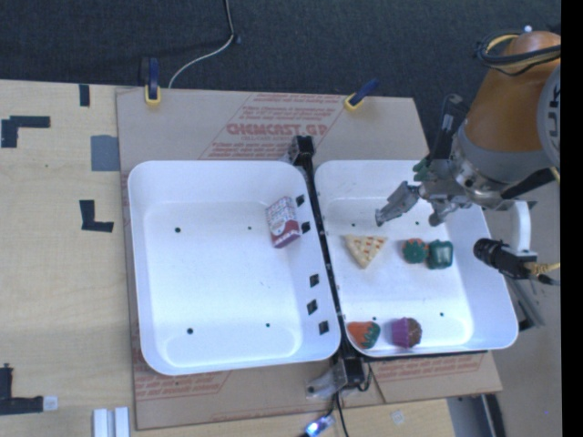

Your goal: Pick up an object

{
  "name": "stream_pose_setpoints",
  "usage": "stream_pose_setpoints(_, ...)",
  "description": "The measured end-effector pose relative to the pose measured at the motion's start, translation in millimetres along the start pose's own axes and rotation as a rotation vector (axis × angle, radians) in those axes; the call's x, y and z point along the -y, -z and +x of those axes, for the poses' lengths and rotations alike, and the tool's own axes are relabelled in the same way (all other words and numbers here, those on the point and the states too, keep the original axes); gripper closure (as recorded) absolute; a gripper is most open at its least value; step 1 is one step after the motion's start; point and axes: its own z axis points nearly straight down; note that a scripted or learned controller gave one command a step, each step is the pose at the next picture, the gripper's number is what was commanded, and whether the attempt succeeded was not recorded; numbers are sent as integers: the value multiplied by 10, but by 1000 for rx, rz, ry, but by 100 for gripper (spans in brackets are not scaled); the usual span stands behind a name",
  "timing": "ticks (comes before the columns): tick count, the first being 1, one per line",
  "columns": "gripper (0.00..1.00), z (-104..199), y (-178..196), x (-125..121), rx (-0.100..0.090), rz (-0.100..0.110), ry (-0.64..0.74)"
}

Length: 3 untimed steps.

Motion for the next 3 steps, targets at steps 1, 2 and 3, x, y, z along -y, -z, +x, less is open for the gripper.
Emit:
stream_pose_setpoints(1, 0, 91, -1014, -38, -2, 10, 0)
stream_pose_setpoints(2, 0, 98, -1696, -5, 3, -1, -1)
stream_pose_setpoints(3, 100, 95, -1589, -10, 2, 1, -1)
